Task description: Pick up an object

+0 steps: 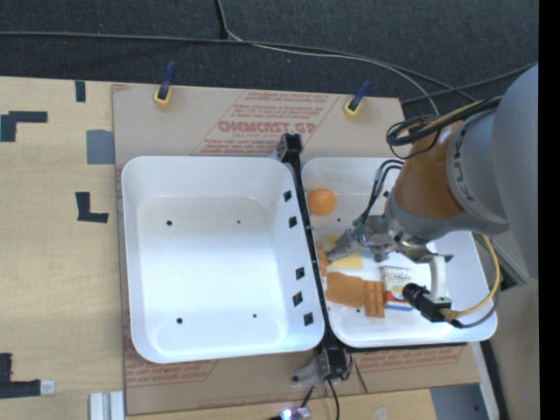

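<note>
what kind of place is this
Probably a robotics lab bench for grasping trials: two white bins clamped on cardboard, a grey and orange arm, and taped marks on the wooden top.

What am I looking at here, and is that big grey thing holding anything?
One camera looks down at a slant on a bench. The grey thing with the orange band is a robot arm reaching in from the right. Two shallow white bins sit side by side; the arm hangs over the right bin. In it lie an orange ball, a yellow piece, a brown piece and a small white packet. Its claw is low among them, but I cannot tell whether it grips anything.
</note>
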You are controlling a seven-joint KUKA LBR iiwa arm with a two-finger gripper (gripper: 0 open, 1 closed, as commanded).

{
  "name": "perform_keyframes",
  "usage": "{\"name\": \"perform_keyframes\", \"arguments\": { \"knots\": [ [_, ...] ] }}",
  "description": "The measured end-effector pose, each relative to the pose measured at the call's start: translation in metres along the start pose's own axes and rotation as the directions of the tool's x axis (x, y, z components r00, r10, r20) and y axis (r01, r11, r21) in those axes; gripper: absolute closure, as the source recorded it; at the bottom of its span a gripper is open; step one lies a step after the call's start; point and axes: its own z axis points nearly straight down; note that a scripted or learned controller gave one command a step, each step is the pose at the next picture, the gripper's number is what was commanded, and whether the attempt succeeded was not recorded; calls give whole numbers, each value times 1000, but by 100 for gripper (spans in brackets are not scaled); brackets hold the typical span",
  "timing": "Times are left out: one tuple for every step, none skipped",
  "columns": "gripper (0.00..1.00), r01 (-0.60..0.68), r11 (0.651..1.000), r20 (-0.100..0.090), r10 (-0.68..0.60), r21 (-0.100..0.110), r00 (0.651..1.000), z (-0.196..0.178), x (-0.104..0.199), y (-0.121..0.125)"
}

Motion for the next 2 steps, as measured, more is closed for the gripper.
{"name": "perform_keyframes", "arguments": {
  "knots": [
    [100, 4, 1000, -3, -4, 3, 1000, -9, 2, 1],
    [0, 3, 1000, -3, -3, 4, 1000, -9, 2, 0]
  ]
}}
